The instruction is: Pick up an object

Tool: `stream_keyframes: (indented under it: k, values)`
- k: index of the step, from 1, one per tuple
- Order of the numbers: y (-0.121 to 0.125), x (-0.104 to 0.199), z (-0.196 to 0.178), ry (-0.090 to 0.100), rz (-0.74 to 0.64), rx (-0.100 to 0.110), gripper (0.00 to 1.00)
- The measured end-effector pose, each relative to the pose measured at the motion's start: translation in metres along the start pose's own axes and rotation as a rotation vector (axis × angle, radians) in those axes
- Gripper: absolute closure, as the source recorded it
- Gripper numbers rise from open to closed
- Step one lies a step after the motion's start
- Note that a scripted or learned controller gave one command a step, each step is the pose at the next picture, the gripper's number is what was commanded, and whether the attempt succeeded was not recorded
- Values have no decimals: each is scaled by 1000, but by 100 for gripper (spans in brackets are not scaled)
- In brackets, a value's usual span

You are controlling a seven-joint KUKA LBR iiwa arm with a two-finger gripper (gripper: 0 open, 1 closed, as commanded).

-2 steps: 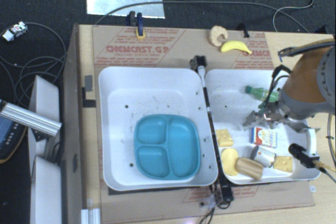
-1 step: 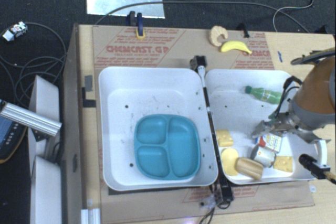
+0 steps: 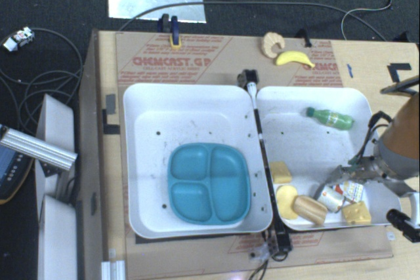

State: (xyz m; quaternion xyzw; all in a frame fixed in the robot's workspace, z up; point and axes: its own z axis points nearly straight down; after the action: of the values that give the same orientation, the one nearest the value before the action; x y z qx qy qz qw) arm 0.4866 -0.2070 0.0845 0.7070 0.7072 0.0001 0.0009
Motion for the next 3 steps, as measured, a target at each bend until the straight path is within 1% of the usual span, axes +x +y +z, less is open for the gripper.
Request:
stream_keyframes:
  k: [1, 2, 3]
  values:
    - [140, 80, -1, 2, -5, -3, 0]
    - [183, 121, -1, 1, -5, -2, 0]
    - [145, 100, 0, 0, -2, 0, 0]
